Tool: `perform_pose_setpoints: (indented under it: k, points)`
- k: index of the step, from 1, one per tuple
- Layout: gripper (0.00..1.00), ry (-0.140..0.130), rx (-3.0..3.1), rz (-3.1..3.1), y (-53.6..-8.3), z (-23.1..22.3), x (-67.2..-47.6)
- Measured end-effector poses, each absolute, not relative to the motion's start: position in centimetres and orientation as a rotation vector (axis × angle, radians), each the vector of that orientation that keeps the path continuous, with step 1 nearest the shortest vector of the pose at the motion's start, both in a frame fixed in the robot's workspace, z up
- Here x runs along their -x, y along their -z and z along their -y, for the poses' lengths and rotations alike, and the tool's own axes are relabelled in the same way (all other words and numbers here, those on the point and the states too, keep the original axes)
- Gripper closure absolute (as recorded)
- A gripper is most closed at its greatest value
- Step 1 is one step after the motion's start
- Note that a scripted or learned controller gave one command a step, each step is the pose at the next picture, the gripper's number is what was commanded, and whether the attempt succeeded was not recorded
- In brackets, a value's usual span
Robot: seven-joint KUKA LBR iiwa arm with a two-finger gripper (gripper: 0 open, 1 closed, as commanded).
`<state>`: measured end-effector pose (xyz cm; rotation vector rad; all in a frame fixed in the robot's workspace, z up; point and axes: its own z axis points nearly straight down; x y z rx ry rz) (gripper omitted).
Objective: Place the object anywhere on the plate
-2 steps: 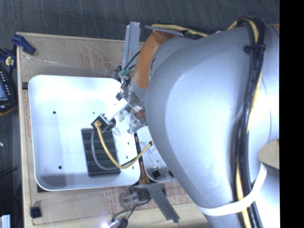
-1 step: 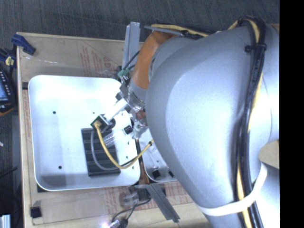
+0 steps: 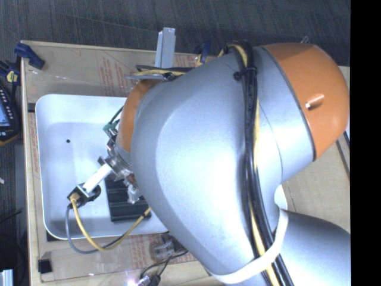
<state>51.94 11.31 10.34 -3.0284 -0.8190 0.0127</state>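
My grey arm [image 3: 226,159] with its orange band [image 3: 309,100] covers most of the view, reaching from the right over the left white bin [image 3: 59,136]. The gripper [image 3: 126,202] appears as a dark block low over the bin's near right part, just beneath the wrist. A white bracket [image 3: 95,182] sticks out to its left, and a yellow cable [image 3: 98,240] loops from it down past the bin's front rim. The arm hides whatever lies under and to the right of the gripper.
The bin's left half shows bare white floor with one small dark speck [image 3: 68,140]. Blue clamps [image 3: 28,55] sit at the bench's far left corner. A grey upright post [image 3: 166,47] stands at the back edge.
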Motion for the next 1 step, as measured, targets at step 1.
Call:
perform_pose_setpoints:
  k: [1]
  points:
    - [0.0, -0.003, 3.063, 0.7, -9.12, -20.91, -52.97]
